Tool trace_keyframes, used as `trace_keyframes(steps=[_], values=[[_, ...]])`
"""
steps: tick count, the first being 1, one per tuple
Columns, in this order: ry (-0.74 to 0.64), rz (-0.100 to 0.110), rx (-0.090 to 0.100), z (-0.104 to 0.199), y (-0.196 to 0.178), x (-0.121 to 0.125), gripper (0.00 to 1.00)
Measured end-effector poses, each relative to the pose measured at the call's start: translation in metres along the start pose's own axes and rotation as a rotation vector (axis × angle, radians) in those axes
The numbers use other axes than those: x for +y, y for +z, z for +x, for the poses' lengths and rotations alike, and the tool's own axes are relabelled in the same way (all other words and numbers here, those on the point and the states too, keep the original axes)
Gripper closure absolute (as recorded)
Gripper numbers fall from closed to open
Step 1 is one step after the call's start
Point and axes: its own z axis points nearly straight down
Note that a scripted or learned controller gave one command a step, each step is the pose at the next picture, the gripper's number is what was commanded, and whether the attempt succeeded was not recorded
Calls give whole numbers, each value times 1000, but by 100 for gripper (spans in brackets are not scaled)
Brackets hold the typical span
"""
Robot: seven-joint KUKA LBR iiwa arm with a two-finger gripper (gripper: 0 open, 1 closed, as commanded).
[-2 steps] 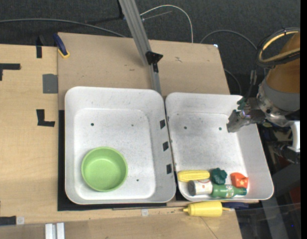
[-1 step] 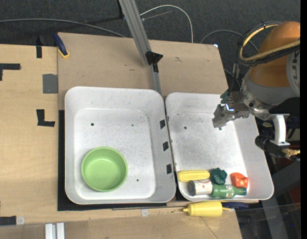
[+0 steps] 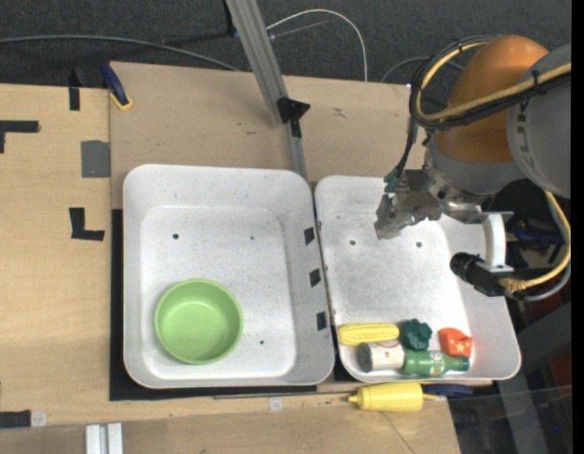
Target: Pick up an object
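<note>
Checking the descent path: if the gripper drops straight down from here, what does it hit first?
Probably the bare floor of the right bin. The gripper hangs over its upper part, well away from the toys clustered at the near edge. Depth is unclear.

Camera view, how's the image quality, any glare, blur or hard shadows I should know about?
In the camera view, lighting is soft and even, with faint shadows along the bin walls; the left bin and right bin look bright white but keep their speckle; the green bowl is sharp; the gripper looks soft and slightly blurred; the small items bunched at the right bin's near edge are hard to separate.
</note>
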Motion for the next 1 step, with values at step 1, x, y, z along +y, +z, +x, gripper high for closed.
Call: trace_keyframes(steps=[1], values=[[-2, -2, 1, 54, -5, 20, 100]])
